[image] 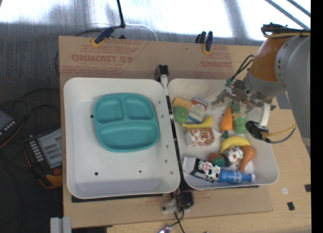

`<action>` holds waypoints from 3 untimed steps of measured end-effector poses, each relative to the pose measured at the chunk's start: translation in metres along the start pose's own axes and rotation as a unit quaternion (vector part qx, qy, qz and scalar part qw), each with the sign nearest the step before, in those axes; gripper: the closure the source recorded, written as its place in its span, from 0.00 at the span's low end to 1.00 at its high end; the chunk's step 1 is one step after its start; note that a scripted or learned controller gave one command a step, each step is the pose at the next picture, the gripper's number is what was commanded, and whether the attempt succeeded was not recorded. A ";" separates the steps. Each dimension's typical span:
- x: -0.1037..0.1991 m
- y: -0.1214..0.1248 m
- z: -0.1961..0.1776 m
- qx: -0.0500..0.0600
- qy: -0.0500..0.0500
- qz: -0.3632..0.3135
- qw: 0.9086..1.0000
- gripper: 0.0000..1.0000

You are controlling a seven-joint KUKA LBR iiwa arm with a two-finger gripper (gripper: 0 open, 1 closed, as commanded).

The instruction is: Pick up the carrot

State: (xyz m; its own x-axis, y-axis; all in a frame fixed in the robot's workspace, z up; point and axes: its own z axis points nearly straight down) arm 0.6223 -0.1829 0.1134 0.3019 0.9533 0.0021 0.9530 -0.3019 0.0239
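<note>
Right bin [270,174], with the carrot [227,119] lying upright among toy foods beside a green item [239,125], directly under the gripper [237,101], whose finger state cannot be told; teal tray [126,122] in left bin [81,176].

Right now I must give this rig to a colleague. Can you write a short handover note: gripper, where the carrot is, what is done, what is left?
Gripper: over the upper right part of the right bin, directly above the carrot. Whether it is open or shut cannot be told from this view.
Carrot: in the right bin, tip pointing up toward the gripper, beside a green toy on its right and a banana on its left. A real grasp is not confirmed.
Left bin: holds a teal divided tray.
Done: arm brought to the carrot.
Left: secure the grasp and lift the carrot out.
</note>
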 end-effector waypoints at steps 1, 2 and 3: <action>0.002 -0.006 0.002 0.000 0.000 -0.037 0.999 0.00; 0.006 -0.007 0.004 0.002 0.005 -0.148 0.989 0.00; 0.004 -0.008 -0.004 0.003 0.002 -0.147 0.989 1.00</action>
State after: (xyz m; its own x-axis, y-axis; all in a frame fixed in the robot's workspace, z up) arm 0.6159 -0.1769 0.1171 0.0117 0.9999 -0.0006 0.9998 -0.0117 0.0181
